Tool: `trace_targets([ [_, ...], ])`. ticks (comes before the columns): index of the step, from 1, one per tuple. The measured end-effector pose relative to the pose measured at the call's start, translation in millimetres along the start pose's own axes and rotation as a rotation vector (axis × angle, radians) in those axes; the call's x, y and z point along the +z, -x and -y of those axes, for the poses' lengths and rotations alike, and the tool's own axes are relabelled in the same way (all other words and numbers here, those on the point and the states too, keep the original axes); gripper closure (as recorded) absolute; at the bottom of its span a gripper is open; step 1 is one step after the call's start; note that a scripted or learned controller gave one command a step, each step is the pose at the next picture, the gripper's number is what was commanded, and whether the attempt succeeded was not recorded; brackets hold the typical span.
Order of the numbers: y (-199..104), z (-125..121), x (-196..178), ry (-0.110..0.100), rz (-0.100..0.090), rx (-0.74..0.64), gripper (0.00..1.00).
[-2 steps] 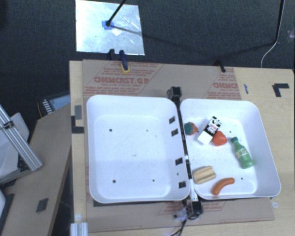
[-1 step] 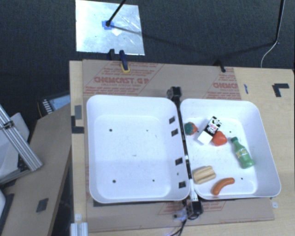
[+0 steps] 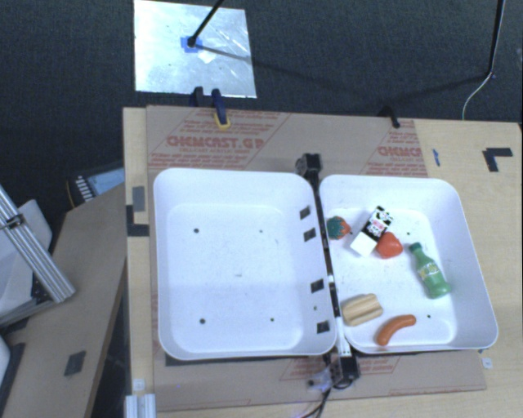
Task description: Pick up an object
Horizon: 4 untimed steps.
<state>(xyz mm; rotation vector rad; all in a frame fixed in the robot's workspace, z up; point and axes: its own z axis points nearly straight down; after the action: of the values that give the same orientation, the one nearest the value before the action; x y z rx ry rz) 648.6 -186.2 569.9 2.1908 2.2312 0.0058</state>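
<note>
Tool state, you cannot tell, your right bin (image 3: pixel 478 269) holds a green bottle (image 3: pixel 429 271), orange sausage (image 3: pixel 395 329) near, tan bun (image 3: pixel 361 309) just left of it, left bin (image 3: pixel 237 261) alongside.

Robot body colours, markings: can't tell from where I stand. Rig hardware nearby, ownership unclear:
- thin dark cable (image 3: pixel 496 37) top right, running down to pale wire (image 3: pixel 476 91) curling over table (image 3: pixel 490 139) edge
- black rod (image 3: pixel 209 18) slanting down to blue tape patch (image 3: pixel 189 44) on silver plate (image 3: pixel 196 57)
- ribbed aluminium rail (image 3: pixel 34 255) far left
- black clips (image 3: pixel 309 235) along seam btwn bins
- wire bundle (image 3: pixel 327 389) at seam's near end
</note>
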Motion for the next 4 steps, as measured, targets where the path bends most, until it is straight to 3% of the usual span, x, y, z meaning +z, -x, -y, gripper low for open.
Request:
trace_targets([
  [1, 0, 0, -12, 0.004, 0.002, -0.004, 1.00],
  [2, 0, 0, -12, 0.004, 0.002, -0.005, 0.00],
  [3, -1, -1, -24, 0.008, 0.005, -0.009, 1.00],
  [4, -1, -1, -23, 0.007, 0.004, -0.009, 0.00],
])
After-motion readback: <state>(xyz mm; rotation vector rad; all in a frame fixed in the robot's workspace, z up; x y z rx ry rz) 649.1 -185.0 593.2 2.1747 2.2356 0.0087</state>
